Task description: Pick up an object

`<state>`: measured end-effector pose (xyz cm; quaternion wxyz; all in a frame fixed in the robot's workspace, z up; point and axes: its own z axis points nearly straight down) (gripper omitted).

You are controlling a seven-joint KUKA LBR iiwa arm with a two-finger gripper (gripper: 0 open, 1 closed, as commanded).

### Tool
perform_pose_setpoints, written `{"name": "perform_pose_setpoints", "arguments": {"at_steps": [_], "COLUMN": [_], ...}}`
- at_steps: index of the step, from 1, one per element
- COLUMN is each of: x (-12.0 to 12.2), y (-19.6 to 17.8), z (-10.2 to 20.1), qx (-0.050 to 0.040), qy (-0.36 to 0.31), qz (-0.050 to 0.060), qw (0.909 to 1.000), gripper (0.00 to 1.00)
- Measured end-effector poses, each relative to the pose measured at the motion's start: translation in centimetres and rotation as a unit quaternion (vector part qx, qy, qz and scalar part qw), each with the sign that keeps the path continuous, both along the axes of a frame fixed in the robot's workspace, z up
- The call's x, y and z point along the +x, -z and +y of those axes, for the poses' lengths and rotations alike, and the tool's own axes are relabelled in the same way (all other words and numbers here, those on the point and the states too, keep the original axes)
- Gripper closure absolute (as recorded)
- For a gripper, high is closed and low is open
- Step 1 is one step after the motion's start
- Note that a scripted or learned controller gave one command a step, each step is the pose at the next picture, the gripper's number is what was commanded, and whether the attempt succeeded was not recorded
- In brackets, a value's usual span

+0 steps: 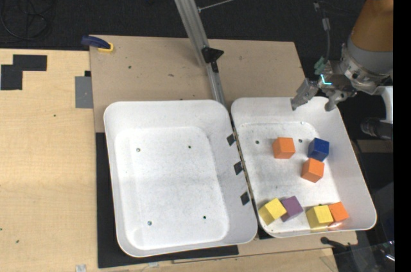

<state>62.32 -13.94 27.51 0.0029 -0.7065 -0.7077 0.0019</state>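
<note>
End effector [317, 96] above the right shallow white bin's [359, 165] far edge.
Fingers spread, nothing between them; small blue cube [318, 148] lies below.

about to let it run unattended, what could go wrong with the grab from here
1. The orange cube, blue cube and second orange cube sit close together, so a finger of the open gripper may land on a neighbour.
2. The yellow cube touches the purple cube near the right white bin wall, leaving little room.
</note>
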Motion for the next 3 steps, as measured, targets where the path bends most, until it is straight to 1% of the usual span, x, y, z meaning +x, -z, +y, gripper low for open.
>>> {"name": "perform_pose_setpoints", "arguments": {"at_steps": [1,2,3], "x": [0.1,-0.7,-0.8], "y": [-0.2,4.4,10.5], "z": [0.0,-0.2,-0.9], "qx": [-0.0005,-0.0002,0.0], "qy": [0.0,0.001,0.001], "qz": [-0.002,0.001,0.001], "qw": [1.0,1.0,1.0], "gripper": [0.0,0.0,0.0]}}
